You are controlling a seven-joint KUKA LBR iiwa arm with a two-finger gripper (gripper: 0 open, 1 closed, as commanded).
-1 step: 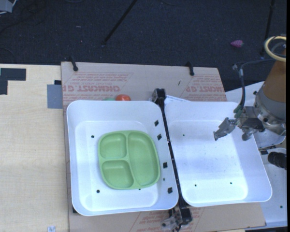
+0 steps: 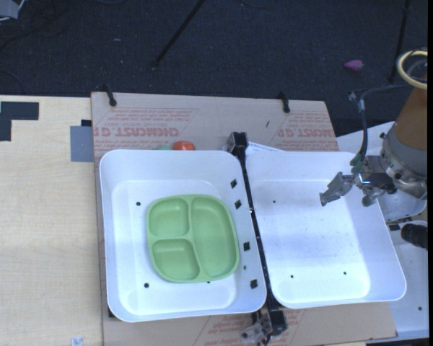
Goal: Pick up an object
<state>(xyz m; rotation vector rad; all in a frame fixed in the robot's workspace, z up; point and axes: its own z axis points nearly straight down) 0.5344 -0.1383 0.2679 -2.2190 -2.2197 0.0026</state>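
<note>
Camera view, looking down at a slant: two shallow white plastic bins sit side by side on the worktop, over a sheet of printed brown cardboard (image 2: 202, 125). The left bin (image 2: 123, 193) holds the one thing worth picking, a pale green three-compartment plastic plate (image 2: 193, 238), lying flat near the bin's middle. A small red-orange round item (image 2: 183, 146) sits on the cardboard just behind the left bin's back rim, with something green beside it, too small to name.

My gripper (image 2: 350, 188) reaches in from the right and hangs over the upper right part of the right bin (image 2: 325, 265), well apart from the plate. My fingers (image 2: 335, 190) hold nothing; whether they are spread or pressed together I cannot tell at this angle.

Judgement: the pick has not started. To do it well I need to cross the divider between the bins, open wide and come down on the plate's rim, not its flat middle, since a flat plate gives no grip from above. The near or right edge looks easiest to reach. Risk: fingers skidding off the thin lip, or shoving the plate against the bin wall.
</note>
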